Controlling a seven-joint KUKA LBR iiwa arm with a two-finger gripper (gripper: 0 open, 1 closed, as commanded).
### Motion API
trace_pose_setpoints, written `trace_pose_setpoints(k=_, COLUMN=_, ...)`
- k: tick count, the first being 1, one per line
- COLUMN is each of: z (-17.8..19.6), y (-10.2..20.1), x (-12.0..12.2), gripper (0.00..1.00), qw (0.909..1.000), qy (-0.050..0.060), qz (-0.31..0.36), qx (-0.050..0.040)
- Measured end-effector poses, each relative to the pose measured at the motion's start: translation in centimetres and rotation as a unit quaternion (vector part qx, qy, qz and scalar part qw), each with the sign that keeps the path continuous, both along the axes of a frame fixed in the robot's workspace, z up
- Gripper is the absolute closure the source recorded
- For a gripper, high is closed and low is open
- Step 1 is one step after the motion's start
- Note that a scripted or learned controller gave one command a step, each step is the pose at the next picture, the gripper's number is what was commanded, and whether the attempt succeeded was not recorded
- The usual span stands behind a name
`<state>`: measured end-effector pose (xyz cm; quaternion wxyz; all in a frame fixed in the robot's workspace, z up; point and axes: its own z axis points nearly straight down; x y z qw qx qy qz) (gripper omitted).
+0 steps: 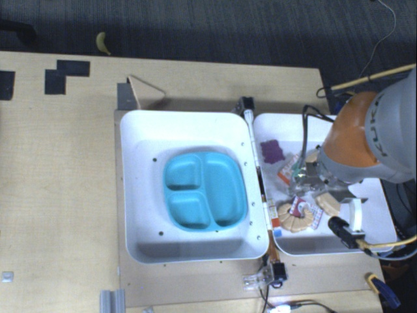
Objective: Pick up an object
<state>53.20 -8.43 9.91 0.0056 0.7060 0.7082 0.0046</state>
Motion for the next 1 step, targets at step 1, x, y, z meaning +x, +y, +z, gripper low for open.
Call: trace_pose_setpoints(k=1, z=-0.01, y=0.00, x=-0.01, gripper=0.00, qw=1.0000, qy=0.000, qz=0.000, qx=0.0000)
